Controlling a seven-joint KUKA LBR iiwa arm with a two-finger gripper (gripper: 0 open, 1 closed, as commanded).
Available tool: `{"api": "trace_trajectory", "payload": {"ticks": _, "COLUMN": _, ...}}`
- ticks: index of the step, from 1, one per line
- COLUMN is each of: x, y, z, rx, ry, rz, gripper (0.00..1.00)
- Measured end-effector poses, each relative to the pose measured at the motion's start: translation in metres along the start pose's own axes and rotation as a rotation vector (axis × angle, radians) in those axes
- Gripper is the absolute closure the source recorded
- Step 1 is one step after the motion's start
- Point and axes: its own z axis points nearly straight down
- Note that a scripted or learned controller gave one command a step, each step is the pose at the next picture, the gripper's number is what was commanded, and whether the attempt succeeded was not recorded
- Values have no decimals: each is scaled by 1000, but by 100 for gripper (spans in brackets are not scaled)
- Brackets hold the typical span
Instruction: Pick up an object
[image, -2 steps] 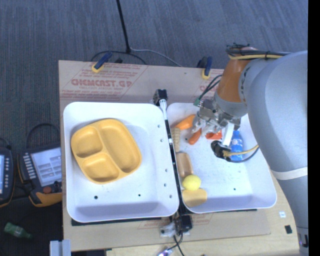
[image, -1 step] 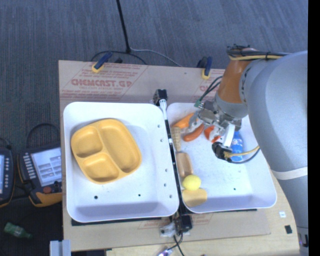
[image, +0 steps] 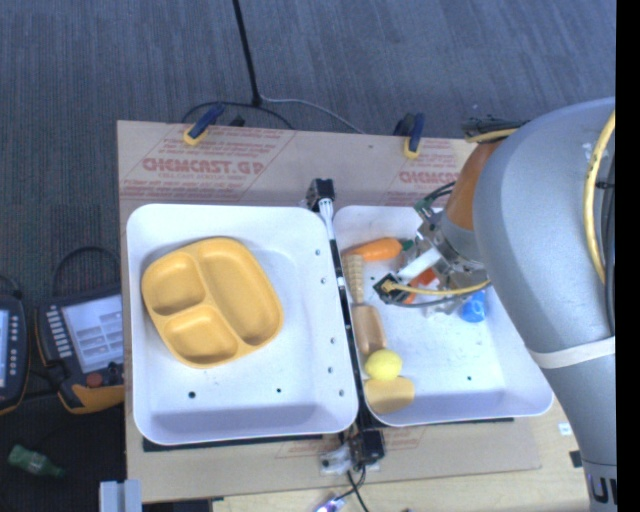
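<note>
Camera view looks down on the end effector (image: 432, 278), low over the far half of the right bin (image: 480, 395); whether it is released or clenched cannot be told. An orange carrot (image: 378, 249) lies just beside it on the view's left, and a small blue object (image: 473, 308) sits near it. Along that bin's left wall lie a tan cylinder (image: 368, 325), a yellow ball (image: 383, 364) and a yellow block (image: 392, 392), ball touching block. A yellow divided plate (image: 210, 298) sits in the left bin (image: 300, 400).
</note>
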Motion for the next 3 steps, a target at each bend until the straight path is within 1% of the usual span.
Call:
{"api": "trace_trajectory", "payload": {"ticks": 1, "x": -10, "y": -15, "z": -1, "rx": -5, "ry": -1, "rz": 137, "gripper": 0}}
{"api": "trace_trajectory", "payload": {"ticks": 2, "x": 37, "y": 6, "z": -20, "rx": 23, "ry": -32, "rz": 143, "gripper": 0}}
{"api": "trace_trajectory", "payload": {"ticks": 3, "x": 16, "y": -71, "z": -92, "rx": 16, "ry": -21, "rz": 266, "gripper": 0}}
